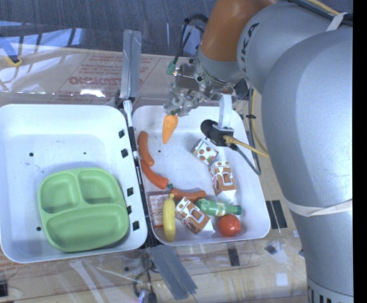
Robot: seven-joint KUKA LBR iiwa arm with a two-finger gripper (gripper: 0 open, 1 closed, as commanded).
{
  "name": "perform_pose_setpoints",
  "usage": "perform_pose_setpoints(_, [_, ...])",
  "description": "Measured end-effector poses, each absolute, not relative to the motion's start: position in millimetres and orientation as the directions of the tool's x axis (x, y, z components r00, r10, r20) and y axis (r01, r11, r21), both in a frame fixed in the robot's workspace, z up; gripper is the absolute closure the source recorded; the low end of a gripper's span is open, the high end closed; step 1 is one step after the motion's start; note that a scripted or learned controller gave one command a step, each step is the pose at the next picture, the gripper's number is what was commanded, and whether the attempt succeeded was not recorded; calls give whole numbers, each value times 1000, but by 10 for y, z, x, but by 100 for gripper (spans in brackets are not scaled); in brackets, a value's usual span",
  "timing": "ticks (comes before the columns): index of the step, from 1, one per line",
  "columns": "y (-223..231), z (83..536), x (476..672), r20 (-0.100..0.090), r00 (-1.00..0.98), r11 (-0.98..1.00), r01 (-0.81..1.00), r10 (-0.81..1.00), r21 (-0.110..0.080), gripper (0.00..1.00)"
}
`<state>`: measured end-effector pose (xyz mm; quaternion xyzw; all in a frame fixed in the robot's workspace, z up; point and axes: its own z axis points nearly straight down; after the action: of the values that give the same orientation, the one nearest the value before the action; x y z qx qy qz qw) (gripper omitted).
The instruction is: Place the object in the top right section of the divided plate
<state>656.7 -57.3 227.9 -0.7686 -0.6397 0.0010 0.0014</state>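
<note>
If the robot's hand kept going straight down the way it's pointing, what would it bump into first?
The hand points down with the carrot hanging from it. The carrot would probably touch the bare white floor of the right bin first, near the sausage. Depth is hard to judge.

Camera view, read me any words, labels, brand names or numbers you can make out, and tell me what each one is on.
None reads clearly.
Red print on the sheet behind the bins: reversed and blurred, unreadable.
Dark lettering on the arm below its orange band: partly cut off, unreadable.
Patterned small cartons in the right bin: print too small to read.
</note>
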Motion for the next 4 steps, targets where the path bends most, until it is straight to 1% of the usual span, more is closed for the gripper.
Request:
perform_pose_setpoints(1, [-195, 2289, 6563, -1, 274, -274, 962, 962, -4, 100])
perform_pose_setpoints(2, [-444, 2444, 5869, -2, 435, -435, 900, 900, -5, 100])
perform_pose_setpoints(3, [-849, 2663, 6175, -1, 637, -637, 771, 771, -2, 100])
perform_pose_setpoints(4, [161, 2363, 5801, -3, 543, -543, 839, 839, -6, 100])
